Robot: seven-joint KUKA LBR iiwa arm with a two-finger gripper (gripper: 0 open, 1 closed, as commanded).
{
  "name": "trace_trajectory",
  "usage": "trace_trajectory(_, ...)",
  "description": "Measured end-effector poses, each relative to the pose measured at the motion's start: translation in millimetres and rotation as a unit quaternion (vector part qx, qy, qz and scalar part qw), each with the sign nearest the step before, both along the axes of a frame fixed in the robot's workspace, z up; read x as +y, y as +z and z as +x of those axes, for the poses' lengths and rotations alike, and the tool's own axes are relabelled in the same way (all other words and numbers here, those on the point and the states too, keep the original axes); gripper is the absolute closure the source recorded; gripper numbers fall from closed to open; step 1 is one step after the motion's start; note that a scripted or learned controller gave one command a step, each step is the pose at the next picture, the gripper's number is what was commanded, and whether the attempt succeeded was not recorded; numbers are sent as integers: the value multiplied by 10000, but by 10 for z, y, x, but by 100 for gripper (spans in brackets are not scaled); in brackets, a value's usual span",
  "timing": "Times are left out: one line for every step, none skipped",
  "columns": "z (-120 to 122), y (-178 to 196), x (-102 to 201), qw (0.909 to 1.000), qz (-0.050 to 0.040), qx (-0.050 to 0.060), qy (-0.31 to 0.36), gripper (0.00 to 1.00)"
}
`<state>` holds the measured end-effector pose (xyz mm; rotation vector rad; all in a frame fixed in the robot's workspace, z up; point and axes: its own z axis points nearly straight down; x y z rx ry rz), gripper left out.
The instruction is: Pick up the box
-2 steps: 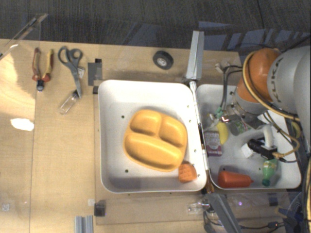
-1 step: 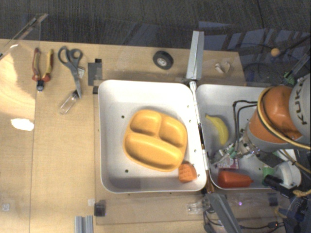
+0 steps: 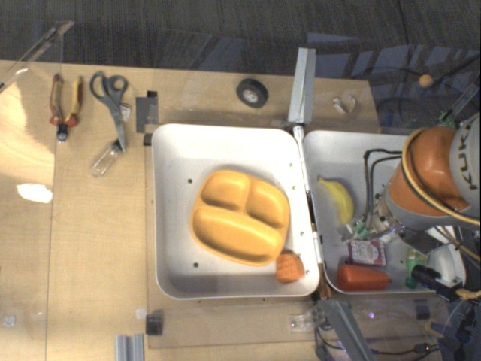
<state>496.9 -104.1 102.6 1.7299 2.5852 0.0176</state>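
The arm's gripper (image 3: 370, 228) hangs low over the right bin (image 3: 331, 150), just above the small pink box (image 3: 367, 253) at the frame's lower right. How it is set, you can't tell. A red pepper-like thing (image 3: 362, 277) lies just below the box, a banana (image 3: 338, 198) just above.

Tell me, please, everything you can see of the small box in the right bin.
The box is small and flat, likely cardboard, with a dark red printed face and a pale patch; the print is too small to read. It lies face up near the front of the right bin, slightly askew. A red-orange oblong item lies just in front of it, apparently touching. The arm's wrist hangs close above its far edge, partly covering it. A banana lies apart behind it.
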Motion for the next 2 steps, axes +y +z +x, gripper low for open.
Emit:
trace_trajectory(-1,0,-1,10000,0,2,0,0)
trace_trajectory(-41,-123,-148,9922,70,65,-1243,0)
